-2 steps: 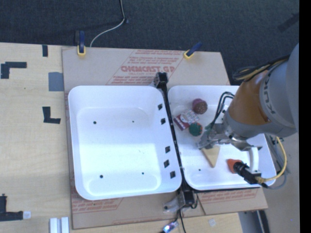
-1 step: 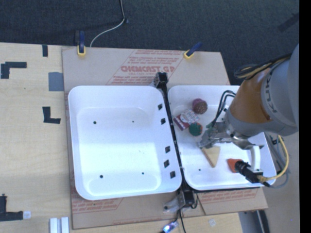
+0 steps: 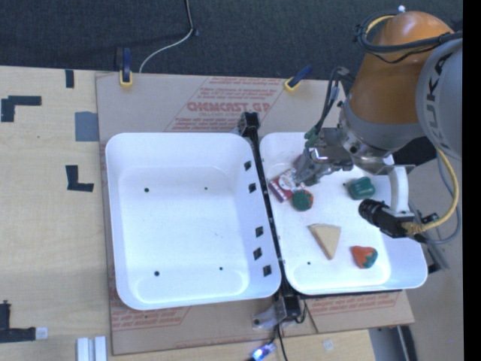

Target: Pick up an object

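Observation:
The right bin (image 3: 406, 277) holds a red and white packet (image 3: 279, 189) by its left wall, a small green ball (image 3: 302, 200), a teal block (image 3: 359, 187), a tan wedge (image 3: 326, 239) and a red and orange lump with a green end (image 3: 364, 256). My gripper (image 3: 307, 173) hangs low over the bin's upper left, just above the green ball and right of the packet. Nothing shows between the fingers.
The left bin (image 3: 120, 164) lies beside the right one, parted by a black clipped divider (image 3: 259, 201). Both rest on a cardboard sheet (image 3: 218, 100) clamped at the back. A black cable and connector (image 3: 383, 218) hang from the arm over the right bin.

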